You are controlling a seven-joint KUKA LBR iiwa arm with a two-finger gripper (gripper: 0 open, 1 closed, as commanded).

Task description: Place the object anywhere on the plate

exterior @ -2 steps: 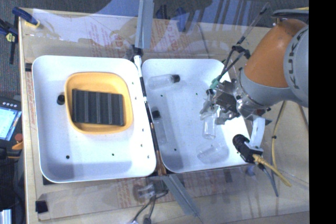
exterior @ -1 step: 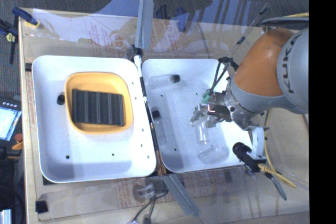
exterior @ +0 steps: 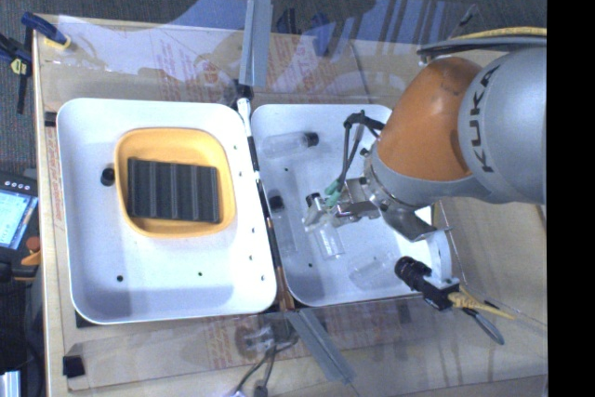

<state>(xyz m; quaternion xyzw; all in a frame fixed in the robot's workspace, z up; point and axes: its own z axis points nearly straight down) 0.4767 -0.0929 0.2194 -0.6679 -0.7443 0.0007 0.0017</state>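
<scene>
The yellow plate [exterior: 169, 142] lies in the left bin [exterior: 93, 284], and a dark ridged insert [exterior: 174, 189] covers its middle. In the right bin [exterior: 307, 293] lie several clear plastic items: a tube with a black cap [exterior: 288, 142] near the far wall, a small piece [exterior: 327, 243] in the middle and another piece [exterior: 372, 270] toward the near wall. My gripper [exterior: 321, 209] hangs low over the middle of the right bin, just above the small clear piece. The wrist hides what lies directly beneath it.
A small black item [exterior: 275, 201] rests by the right bin's left wall. A small dark spot [exterior: 108, 175] sits left of the plate. The raised divider [exterior: 251, 153] separates the two bins. The arm's orange band [exterior: 428, 135] covers the right bin's right side.
</scene>
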